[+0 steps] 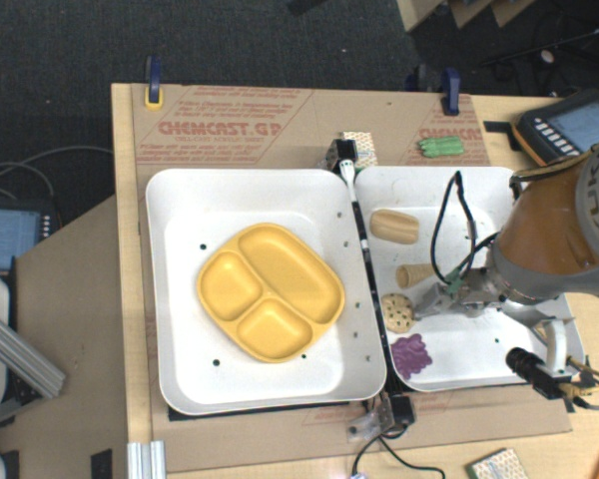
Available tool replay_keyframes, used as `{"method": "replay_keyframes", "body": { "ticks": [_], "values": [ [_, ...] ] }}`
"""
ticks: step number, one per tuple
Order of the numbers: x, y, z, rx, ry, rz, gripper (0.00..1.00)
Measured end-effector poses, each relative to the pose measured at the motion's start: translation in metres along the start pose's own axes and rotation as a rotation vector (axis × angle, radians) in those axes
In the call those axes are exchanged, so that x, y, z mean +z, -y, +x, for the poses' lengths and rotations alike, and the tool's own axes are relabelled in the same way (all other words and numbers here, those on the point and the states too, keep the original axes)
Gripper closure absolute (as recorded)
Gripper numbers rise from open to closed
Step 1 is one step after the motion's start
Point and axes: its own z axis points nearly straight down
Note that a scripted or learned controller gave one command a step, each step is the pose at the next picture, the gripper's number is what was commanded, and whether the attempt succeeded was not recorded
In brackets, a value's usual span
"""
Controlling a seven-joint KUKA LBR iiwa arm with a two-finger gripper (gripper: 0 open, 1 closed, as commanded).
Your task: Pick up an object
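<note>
1. Sitting in the left bin (170, 267), a yellow divided plate (270, 290) lies flat near the middle, tilted to the bin's edges.
2. In the right bin (479, 362), a tan cylinder (393, 227) lies near the back, a small cork-like roll (415, 274) just below it, then a cookie (396, 312) and purple grapes (410, 353) near the front-left corner.
3. The gripper (441, 298) hangs low just right of the cookie; its fingers seem blurred, so I cannot tell their state.
</note>
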Motion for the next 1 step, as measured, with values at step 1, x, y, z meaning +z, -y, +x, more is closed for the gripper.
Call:
{"method": "replay_keyframes", "body": {
  "ticks": [1],
  "values": [
    [-0.0006,-0.0546,0.0356,0.002,0.007,-0.011,0.00]
  ]
}}
